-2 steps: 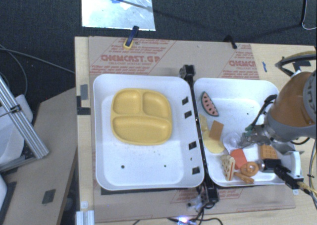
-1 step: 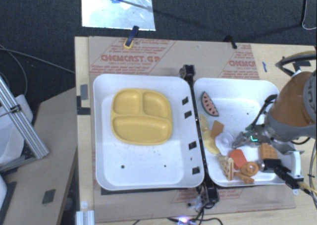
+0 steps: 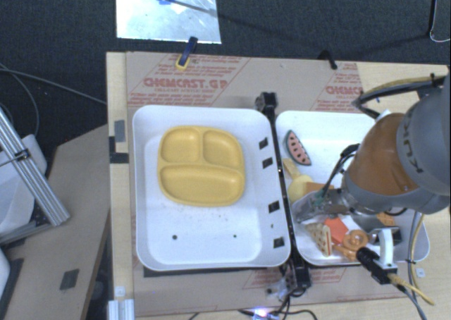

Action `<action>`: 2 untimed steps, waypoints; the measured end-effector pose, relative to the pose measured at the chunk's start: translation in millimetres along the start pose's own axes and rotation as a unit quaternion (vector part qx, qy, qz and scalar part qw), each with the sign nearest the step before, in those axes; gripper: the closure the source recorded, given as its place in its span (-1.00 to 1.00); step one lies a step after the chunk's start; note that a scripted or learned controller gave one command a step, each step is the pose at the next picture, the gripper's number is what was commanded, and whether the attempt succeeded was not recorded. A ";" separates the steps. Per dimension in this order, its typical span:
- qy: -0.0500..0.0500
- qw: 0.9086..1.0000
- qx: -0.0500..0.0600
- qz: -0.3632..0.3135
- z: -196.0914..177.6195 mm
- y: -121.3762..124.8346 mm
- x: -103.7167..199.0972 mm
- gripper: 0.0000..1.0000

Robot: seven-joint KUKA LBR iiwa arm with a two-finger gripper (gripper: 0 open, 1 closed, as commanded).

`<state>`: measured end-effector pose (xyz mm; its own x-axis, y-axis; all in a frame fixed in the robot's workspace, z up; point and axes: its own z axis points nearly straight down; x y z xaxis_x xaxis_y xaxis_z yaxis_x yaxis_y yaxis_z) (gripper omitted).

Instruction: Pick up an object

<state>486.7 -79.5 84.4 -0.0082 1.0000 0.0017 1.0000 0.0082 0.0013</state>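
divided plate (image 3: 202,165) in left bin (image 3: 144,241)

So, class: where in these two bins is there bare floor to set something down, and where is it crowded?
Left bin: bare floor below the yellow divided plate, toward the near wall, and a strip at its left. Right bin: a bare patch right of the watermelon slice. Crowded: the right bin's near end, where small toys cluster under the arm.
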 end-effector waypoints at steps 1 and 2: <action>0.000 1.000 -0.001 0.002 -10.5 1.4 -3.7 1.00; 0.001 1.000 -0.005 -0.003 -105.0 3.1 77.8 1.00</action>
<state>489.1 -1.9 189.5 -0.0138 0.9999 0.0037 0.9998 0.0138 0.0109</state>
